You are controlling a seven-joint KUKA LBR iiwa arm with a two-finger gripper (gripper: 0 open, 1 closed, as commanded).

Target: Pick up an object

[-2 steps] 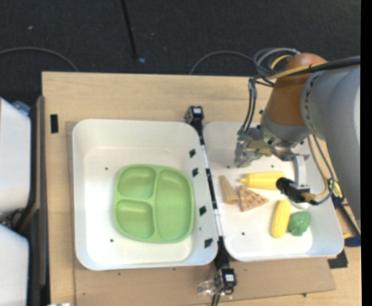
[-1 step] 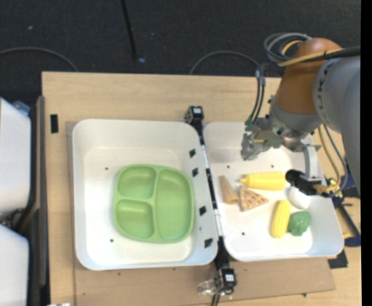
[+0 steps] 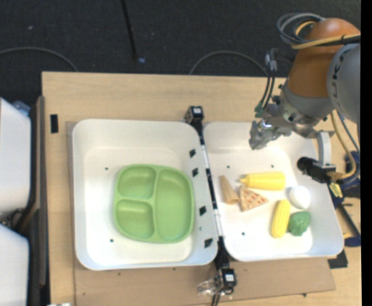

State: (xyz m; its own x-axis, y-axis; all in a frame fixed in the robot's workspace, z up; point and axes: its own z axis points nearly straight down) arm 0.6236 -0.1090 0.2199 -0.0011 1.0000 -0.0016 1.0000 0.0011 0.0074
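Below the claw (image 3: pixel 261 136), well apart, yellow corn (image 3: pixel 263 181) in right bin (image 3: pixel 237 247).

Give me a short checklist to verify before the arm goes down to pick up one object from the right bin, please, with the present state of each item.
1. Gripper above the right white bin: ok, over its far part.
2. Nothing between the fingers: cannot tell, too small to see.
3. Targets in reach: ok; the two yellow corn cobs, white egg, green broccoli piece, tan cone and pizza slice all lie in the right bin.
4. Free space around a target: not ok; the pieces lie crowded, several touching.
5. Green divided plate out of the way: ok, it lies in the left bin.
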